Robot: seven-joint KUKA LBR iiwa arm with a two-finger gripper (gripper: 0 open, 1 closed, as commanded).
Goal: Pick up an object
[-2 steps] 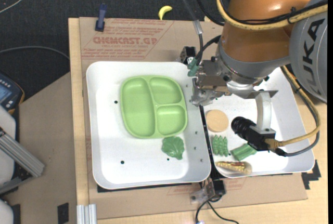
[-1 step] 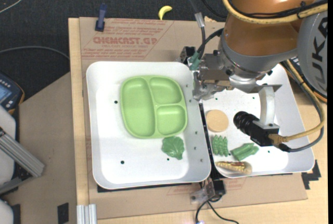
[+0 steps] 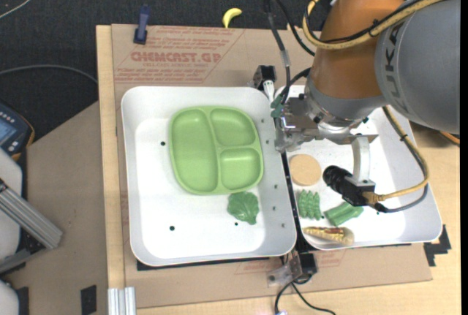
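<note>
The grey arm (image 3: 409, 50) with its orange band (image 3: 358, 14) reaches in from the upper right and hangs over the upper left part of the right bin (image 3: 417, 222), its gripper (image 3: 296, 123) hidden under the wrist, so I cannot tell how the jaws stand or whether they hold anything. In that bin, lower centre-right of the frame, lie a tan disc (image 3: 305, 169), a green ridged piece (image 3: 309, 204), a green block (image 3: 344, 214) and a brownish piece (image 3: 330, 234). The left bin (image 3: 146, 182) holds a green divided plate (image 3: 216, 150) and, just below it, a green leafy toy (image 3: 243, 207).
</note>
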